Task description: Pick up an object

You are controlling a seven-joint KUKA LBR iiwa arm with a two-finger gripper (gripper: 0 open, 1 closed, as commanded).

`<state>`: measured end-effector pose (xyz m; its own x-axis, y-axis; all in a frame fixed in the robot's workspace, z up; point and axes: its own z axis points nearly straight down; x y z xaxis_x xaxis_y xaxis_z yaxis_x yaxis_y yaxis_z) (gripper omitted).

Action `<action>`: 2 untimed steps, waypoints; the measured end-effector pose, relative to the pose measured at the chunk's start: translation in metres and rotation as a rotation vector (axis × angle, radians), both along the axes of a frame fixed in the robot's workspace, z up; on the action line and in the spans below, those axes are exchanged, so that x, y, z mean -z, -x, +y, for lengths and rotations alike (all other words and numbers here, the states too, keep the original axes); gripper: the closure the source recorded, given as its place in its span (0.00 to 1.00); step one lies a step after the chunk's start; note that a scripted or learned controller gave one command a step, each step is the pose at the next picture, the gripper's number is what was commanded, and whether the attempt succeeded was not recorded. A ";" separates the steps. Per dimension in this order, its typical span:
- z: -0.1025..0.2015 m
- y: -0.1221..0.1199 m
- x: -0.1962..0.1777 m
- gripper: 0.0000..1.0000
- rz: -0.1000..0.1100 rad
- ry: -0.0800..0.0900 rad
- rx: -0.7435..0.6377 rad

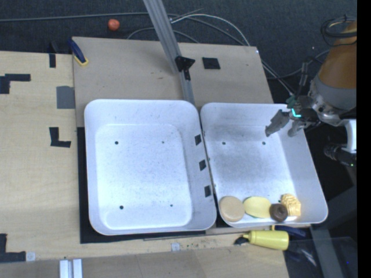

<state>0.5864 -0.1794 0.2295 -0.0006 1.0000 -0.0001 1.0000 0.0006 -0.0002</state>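
Worktop (35, 172): pale wood, black tape marks.
Two white bins (139, 112) side by side; yellow tool (268, 239) at front edge.

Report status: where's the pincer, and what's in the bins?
Pincer over the right bin, far end, nothing between its fingers. Small objects bunched along the bin's near edge, untouched. Nothing in the way.

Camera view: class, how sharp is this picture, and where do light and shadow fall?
Camera view: soft and grainy overall; the two white bins are brightest, under even light without harsh glare; the gripper is small and blurred; the objects at the right bin's near edge lack crisp detail.
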 end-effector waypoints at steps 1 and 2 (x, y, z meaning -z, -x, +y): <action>0.000 0.000 0.000 0.00 0.000 0.000 0.000; 0.006 0.000 0.044 0.00 0.004 -0.001 0.000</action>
